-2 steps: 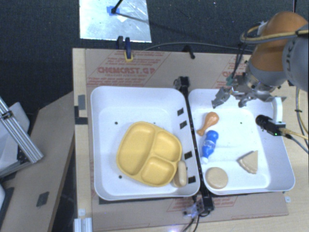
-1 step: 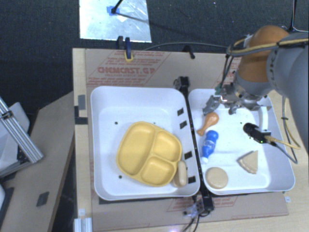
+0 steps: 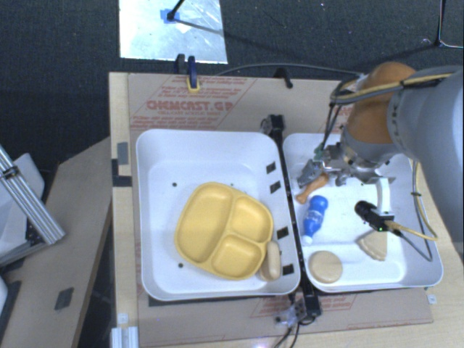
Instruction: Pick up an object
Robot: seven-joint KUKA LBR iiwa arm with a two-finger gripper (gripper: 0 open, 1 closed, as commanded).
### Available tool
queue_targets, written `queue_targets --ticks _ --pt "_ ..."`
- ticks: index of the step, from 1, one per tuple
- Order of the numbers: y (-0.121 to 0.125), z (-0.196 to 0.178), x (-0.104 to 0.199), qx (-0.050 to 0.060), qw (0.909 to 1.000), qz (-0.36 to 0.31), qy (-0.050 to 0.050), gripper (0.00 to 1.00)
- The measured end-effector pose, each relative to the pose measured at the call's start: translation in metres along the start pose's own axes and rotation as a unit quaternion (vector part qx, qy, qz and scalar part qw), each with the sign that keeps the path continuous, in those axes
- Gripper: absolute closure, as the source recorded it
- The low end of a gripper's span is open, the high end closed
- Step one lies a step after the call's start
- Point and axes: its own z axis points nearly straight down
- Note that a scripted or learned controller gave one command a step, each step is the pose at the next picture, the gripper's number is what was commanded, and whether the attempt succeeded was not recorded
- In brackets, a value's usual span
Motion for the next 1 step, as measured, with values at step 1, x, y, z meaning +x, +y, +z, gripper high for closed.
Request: queue_targets --ticks 1 --pt "0.0006 0.0115 0.0004 -0.002 1.0000 0.000 0.000 0.00"
